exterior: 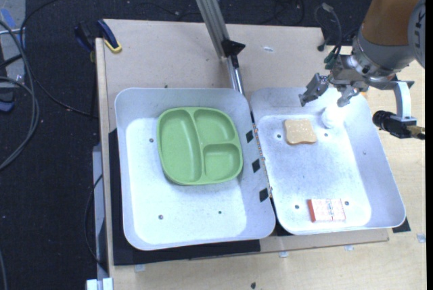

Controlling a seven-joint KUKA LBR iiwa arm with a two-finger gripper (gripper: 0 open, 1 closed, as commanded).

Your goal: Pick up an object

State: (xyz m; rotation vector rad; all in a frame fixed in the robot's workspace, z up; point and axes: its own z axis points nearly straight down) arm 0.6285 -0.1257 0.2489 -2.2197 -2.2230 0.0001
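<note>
a: on the left, a green divided plate (200,145) is seen lying flat in the left bin (135,214), slightly turned, all three compartments bare. it seems to have been left there as a broad, low thing with little for two fingers to close on.

b: and past the divide?

a: the right bin (379,174) is found to hold the smaller things. a tan slice of toast (300,131) lies flat near the back wall, and just beside it on the right a small white object (331,117) is seen, too blurred to be named. a red and white packet (327,209) lies well apart from both, near the front rim.

b: where is the gripper placed?

a: the gripper (331,92) is held over the back edge of the right bin, just above the white object. its two fingers are spread apart, one to each side, and nothing is seen held between them.

b: why so?

a: it is judged that the spread is kept for a descent onto the white object or the toast, these being nearest. nothing has yet been picked up.
</note>
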